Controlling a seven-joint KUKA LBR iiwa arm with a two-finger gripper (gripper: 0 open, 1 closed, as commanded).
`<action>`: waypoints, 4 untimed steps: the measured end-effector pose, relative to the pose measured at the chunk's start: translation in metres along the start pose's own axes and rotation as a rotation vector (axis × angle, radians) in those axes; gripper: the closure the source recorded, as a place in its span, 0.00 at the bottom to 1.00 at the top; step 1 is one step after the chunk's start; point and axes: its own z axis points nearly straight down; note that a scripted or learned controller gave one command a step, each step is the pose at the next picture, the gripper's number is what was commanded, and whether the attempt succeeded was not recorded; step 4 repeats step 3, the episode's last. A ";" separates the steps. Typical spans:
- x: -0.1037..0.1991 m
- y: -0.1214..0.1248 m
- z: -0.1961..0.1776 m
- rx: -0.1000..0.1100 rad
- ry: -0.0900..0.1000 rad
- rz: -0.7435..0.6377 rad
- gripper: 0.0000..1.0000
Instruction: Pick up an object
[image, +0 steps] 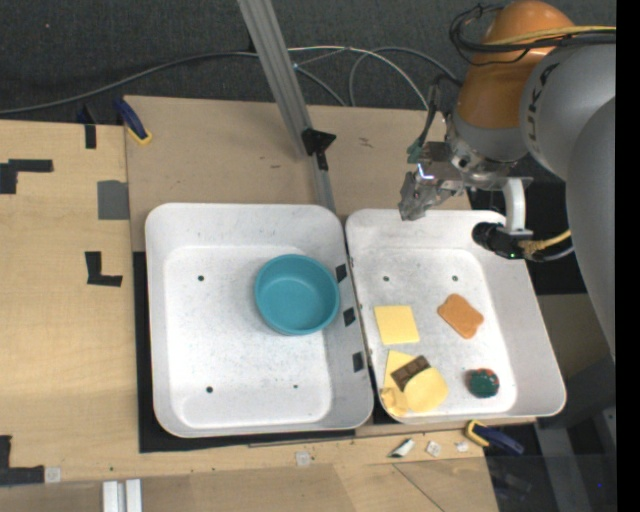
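While nothing is picked yet, I go left to right. Left bin (175, 300): one teal bowl (295, 293), sitting toward its right edge, a bit nearer the far edge than the near one. Right bin (520, 300): yellow square block (396, 324) near its left edge, mid-depth; below it, at the near-left corner, a yellow lump (418, 390) with a dark brown piece (408, 373) lying on top, touching. Orange oblong piece (461, 315) mid-bin, long axis running from far-left to near-right. Small dark green ball (483, 382) toward the near-right corner, apart from the rest.

My gripper (413, 207) hangs over the far-left corner of the right bin, right at the far rim, above the bin floor. Fingers: too dark and small for me to tell if they are apart or together; nothing visible between them.

Key relation as I judge it: every candidate in the right bin lies toward the near edge from the gripper. Yellow square block is the closest, almost straight toward the near edge along the left side. The bowl lies off to the left, across the rim between the bins.
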 end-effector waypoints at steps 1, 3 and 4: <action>0.057 -0.005 -0.009 0.002 0.000 0.000 1.00; 0.156 -0.011 -0.007 0.003 -0.001 0.001 1.00; 0.156 -0.011 -0.007 0.003 -0.001 0.001 1.00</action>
